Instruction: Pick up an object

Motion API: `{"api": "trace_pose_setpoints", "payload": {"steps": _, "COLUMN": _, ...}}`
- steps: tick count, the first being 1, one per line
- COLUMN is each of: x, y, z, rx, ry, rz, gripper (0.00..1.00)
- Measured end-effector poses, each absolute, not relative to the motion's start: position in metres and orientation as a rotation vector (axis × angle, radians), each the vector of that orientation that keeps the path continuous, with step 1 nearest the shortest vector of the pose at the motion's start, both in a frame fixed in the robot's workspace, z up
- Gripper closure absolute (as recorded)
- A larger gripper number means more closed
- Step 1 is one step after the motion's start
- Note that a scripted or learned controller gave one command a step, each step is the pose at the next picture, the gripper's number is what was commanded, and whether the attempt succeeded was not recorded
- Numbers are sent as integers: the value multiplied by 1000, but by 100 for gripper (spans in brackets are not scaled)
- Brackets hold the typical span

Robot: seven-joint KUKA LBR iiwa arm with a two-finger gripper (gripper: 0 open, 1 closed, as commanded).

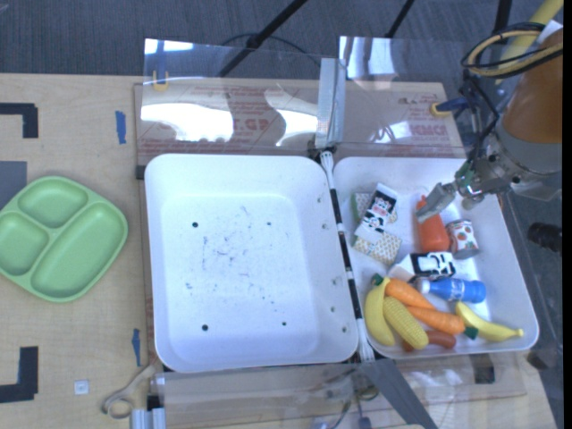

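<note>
The pincer (438,200), at the end of the grey arm reaching in from the right of the frame, hangs over the upper part of the right bin (523,280), its grey tip slanting down and to the left; whether it is spread or pressed together cannot be told from this angle, and nothing can be seen pinched in it. Directly below the tip, toward the bottom of the frame, lies an orange-red block (433,234), the nearest thing to it and the likeliest pick, apparently touching or almost touching the tip. Its long axis runs roughly up and down the frame. Just to its right sits a small red-and-white can (462,237); to its left, black-and-white cartons (379,213). Lower in the same bin are a blue-capped bottle (453,289), a carrot (427,305), corn (404,323) and a banana (487,326), crowded together. The left bin (170,239) sits alongside at frame centre, and a green divided plate (59,237) rests on the worktop (71,114) at far left. A short, straight descent looks sufficient.
</note>
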State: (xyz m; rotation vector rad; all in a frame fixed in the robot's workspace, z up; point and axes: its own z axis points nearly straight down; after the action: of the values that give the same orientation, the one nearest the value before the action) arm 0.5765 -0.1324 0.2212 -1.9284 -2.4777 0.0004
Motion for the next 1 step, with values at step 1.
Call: {"api": "trace_pose_setpoints", "payload": {"steps": 1, "x": 579, "y": -142, "z": 131, "rx": -1535, "ry": -2751, "rz": -4, "gripper": 0}}
